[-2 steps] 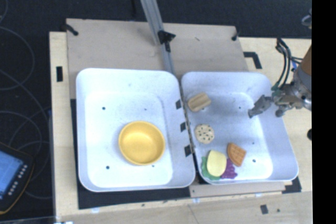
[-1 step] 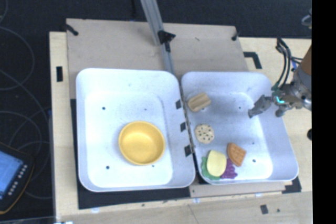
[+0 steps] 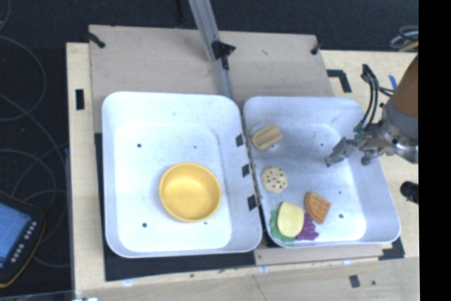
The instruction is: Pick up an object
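The right bin (image 3: 366,222) holds a tan bread roll (image 3: 267,137) near its left wall and a chip-speckled cookie (image 3: 274,180) just below it. Along the front sit an orange wedge (image 3: 318,207) and a yellow-green piece with a purple bit (image 3: 289,220). A yellow bowl (image 3: 189,191) sits in the left bin (image 3: 127,116). My gripper (image 3: 351,155) hangs over the right side of the right bin, open, with nothing between its fingers. It is well to the right of the roll and the cookie and above the orange wedge.
A grey metal rail (image 3: 201,3) slants down from the top to the divide between the bins. Cables (image 3: 370,81) hang by the arm at the right. Bare bin floor (image 3: 310,144) lies between the gripper and the roll.
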